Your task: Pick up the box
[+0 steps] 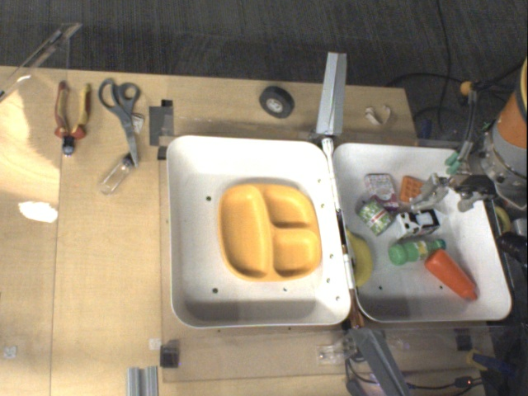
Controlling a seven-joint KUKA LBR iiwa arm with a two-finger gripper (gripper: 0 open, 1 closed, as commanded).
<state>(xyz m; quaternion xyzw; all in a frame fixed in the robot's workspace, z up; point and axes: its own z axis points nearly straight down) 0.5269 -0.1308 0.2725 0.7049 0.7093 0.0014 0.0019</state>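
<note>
The box, a small orange carton, is lying in the right bin, near its far wall, just beside a small pale packet on its left. The pincer is reaching in from the right and is hovering just beside the box, at its right edge; its metal fingers are pointing toward the box, but whether they are spread or closed cannot be told, and nothing is showing between them. Just below the pincer a black-and-white item is lying, and left of that a green-and-white wrapped item. Nearer the front of the bin a green bottle is lying on its side, with an orange carrot touching its right end and slanting toward the near right corner. A yellow object is resting against the bin's left wall.

The left bin is holding a yellow three-compartment tray at its middle. On the tabletop to the left, scissors and red-handled pliers are lying well apart from the bins, and a roll of black tape is sitting beyond the left bin.
</note>
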